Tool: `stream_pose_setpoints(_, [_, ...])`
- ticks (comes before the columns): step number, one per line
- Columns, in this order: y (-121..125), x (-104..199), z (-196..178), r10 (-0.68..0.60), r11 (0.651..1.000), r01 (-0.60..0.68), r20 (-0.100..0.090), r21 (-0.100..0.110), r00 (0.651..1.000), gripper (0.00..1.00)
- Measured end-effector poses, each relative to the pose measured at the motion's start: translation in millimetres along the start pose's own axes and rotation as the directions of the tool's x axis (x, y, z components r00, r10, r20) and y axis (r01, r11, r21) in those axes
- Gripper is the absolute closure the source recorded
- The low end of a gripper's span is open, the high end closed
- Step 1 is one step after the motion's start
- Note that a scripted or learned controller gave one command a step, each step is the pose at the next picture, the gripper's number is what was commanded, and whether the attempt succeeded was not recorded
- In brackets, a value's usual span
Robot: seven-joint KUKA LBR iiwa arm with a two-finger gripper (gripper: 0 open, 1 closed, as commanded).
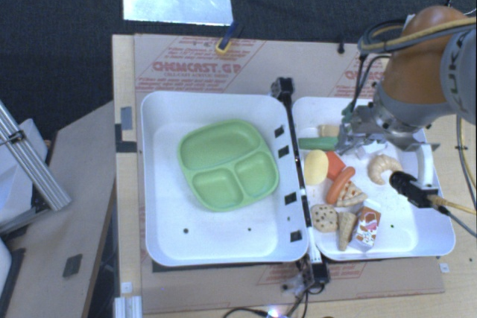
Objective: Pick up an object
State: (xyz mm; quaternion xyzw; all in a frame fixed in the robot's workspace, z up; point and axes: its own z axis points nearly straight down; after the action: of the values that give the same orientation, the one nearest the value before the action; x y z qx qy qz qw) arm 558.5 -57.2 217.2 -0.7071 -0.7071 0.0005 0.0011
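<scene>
My gripper [350, 139] hangs low over the back middle of the right bin [428, 238], its tip just above the toy food. Directly below and left of it lie a red-orange piece [336, 161] and a yellow lemon-like piece [316, 166]. A croissant [384, 167] sits just right of the gripper. Toward the front lie a sausage [340, 184], a pizza slice [351, 197], a cookie [324, 217], a bread wedge [345, 229] and a small carton [366, 227]. A green strip [308, 143] and a pale piece [328, 130] lie by the gripper's left side.
The left bin [168, 234] holds a green divided tray [227, 164]. A black divider with clips [292, 160] runs between the bins. A black connector with a cable [408, 188] hangs off the arm over the right bin.
</scene>
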Motion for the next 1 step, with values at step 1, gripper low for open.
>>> stream_pose_setpoints(1, [-9.3,-4.3,2.8,0.000,1.000,0.000,0.001,-0.001,1.000,1.00])
